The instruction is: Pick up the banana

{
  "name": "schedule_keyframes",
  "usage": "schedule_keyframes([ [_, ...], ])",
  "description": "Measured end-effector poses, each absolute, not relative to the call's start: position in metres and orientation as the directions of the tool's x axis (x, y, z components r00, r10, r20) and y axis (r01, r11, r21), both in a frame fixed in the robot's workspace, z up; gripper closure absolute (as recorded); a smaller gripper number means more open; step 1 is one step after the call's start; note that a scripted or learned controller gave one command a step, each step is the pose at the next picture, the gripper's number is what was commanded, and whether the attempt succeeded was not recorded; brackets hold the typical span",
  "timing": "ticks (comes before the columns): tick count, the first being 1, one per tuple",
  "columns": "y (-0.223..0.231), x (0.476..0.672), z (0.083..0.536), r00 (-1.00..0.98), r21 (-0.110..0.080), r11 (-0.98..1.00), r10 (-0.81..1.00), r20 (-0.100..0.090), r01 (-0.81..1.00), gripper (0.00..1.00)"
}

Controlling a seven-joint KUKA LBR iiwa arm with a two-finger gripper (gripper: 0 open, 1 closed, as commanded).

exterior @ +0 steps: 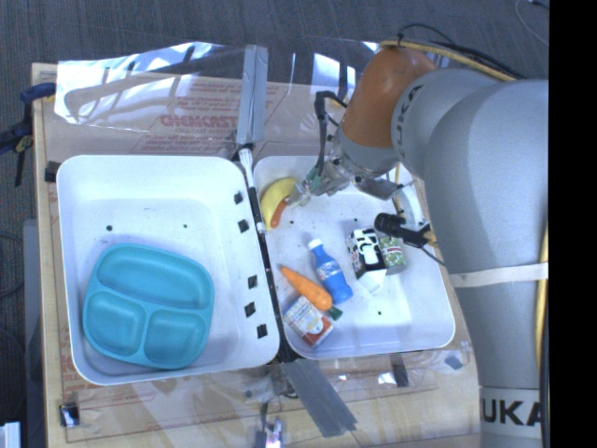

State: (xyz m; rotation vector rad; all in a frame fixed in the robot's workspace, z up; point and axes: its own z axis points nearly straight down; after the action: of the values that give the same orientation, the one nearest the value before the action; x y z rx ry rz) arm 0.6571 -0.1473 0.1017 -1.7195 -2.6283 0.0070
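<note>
Gripper (311, 187) touches the banana (276, 199) in the right bin (420, 329); its opening is unclear.

Bright, even light. Shiny glare on the clear plastic sheet (140, 87) far left of the claw (312, 187). Shadows soft, picture slightly fuzzy.

My arm (476, 175) comes in from the right, grey and bulky, bent down over the right bin (424, 320). My orange band (382, 96) sits above the wrist, near that bin's far edge. My gripper (312, 187) points down into its far left corner.
</note>
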Motion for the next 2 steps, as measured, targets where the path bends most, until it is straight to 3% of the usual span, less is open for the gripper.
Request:
schedule_keyframes([
  [1,-0.1513,0.657,0.1033,-0.399,-0.005,0.398,0.917,-0.008,0.917,0.0],
  [2,-0.1417,0.6557,0.1032,-0.382,-0.006,0.382,0.924,-0.028,0.924,0.0],
])
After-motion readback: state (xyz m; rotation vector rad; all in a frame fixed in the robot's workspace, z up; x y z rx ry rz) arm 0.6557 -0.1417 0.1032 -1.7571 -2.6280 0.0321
